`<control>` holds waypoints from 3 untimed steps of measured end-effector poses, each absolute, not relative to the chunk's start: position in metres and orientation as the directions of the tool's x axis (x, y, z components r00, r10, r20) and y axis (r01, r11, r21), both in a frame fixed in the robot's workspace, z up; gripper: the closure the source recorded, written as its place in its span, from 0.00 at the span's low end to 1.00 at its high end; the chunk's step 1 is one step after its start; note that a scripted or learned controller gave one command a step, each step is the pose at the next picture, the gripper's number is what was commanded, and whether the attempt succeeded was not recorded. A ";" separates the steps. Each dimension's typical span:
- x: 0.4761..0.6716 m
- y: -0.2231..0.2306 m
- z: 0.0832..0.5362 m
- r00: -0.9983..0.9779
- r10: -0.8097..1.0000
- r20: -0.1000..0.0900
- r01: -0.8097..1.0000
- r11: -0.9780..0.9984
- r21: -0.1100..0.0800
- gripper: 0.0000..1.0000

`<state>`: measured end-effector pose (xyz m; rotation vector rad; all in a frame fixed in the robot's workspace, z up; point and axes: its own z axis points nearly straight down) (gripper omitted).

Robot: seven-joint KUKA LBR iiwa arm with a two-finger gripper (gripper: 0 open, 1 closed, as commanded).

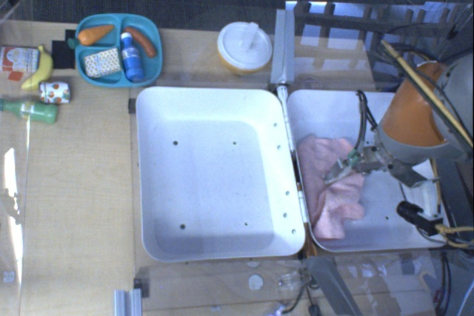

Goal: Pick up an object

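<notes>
Tool point(345, 168) low in rt bin point(385, 233), fingers spread, tips touching pink cloth point(333, 192) at its top-rt part; no grip evident.

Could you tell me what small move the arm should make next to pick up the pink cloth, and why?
Probably close and lift straight up: the two-finger gripper sits low on the crumpled pink cloth in the right white bin, its fingers apparently spread over a fold, with nothing yet held.
</notes>
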<state>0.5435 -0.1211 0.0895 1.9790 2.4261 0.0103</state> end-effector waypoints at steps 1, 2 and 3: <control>0.593 -0.097 0.089 -0.132 0.991 -0.005 0.991 0.132 0.013 0.00; 0.599 -0.111 0.089 -0.201 0.980 -0.002 0.979 0.201 0.010 0.00; 0.594 -0.096 0.089 -0.256 0.967 -0.008 0.967 0.256 0.012 0.00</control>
